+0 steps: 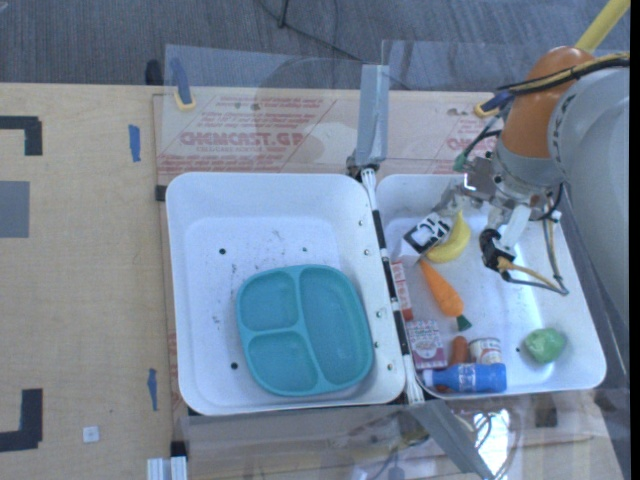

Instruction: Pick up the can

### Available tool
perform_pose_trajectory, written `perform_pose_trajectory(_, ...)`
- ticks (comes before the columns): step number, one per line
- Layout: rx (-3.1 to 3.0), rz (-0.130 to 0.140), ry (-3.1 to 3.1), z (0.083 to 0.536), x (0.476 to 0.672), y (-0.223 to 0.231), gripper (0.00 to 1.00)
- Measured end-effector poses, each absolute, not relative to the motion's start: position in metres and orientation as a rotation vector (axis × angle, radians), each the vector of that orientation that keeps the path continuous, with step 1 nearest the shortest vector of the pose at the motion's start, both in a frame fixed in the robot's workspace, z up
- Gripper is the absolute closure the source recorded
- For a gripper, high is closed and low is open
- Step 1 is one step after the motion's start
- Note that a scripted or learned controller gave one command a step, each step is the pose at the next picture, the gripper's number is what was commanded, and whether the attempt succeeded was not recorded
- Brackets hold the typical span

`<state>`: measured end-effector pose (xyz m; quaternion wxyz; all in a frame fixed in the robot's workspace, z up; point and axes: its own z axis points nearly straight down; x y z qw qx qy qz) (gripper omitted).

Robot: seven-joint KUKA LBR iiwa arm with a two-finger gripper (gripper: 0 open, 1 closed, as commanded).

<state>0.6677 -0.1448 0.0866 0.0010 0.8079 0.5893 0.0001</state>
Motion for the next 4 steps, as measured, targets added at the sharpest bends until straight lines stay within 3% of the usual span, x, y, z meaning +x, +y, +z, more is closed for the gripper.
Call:
perform_pose_trajectory(1, 2.352, 0.007, 2.076, 0.088, 0.582, -0.143, 0.0)
perform_pose_trajectory(2, 2.776, 0.0, 1.468, 0.181, 0.644, -0.21, 0.0)
perform_pose_trajectory(3, 2.796, 0.008, 1.425, 0.088, 0.568, -0.163, 0.0)
perform_pose_trajectory(4, 2.815, 0.013, 1.416, 0.088, 0.613, -0.203, 0.0)
